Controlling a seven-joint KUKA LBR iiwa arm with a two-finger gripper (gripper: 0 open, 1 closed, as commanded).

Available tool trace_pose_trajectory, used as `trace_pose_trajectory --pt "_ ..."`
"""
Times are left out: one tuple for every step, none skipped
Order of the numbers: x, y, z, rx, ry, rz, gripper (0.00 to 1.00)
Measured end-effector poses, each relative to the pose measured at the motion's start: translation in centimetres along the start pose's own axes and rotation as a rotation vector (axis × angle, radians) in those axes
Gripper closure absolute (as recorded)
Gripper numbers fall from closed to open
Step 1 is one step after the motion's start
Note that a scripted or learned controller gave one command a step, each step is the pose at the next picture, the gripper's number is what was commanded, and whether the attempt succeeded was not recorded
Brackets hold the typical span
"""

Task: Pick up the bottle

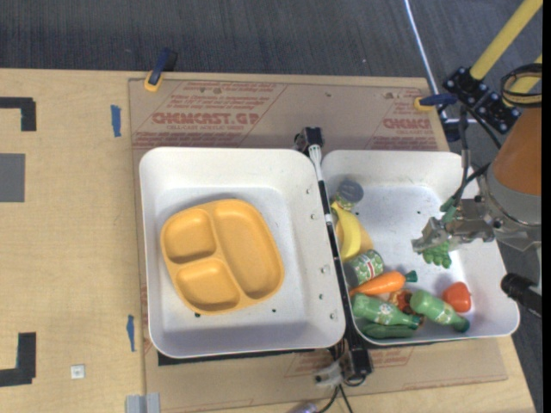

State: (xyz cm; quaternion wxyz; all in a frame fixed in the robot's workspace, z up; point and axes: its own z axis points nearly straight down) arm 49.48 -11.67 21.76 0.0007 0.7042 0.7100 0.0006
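Two green bottles lie on their sides at the front of the right bin [405, 200]. One bottle [437, 310] is next to a red tomato [459, 296]. The other bottle [385, 314] lies under the carrot [380, 283]. My gripper [441, 236] hangs over the bin's right half, above and behind the bottles and apart from them. A small leafy green item [438, 254] sits right beneath it; whether it is touched I cannot tell.
A banana [346, 231], a grey-capped item [349, 191] and a green-labelled can [367, 266] crowd the right bin's left wall. The left bin [172, 175] holds a yellow divided plate [222, 253]. A ridge [324, 222] separates the bins.
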Motion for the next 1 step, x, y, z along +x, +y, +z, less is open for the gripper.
trace_pose_trajectory --pt "4.62 -1.52 3.33 0.004 0.001 0.106 1.00"
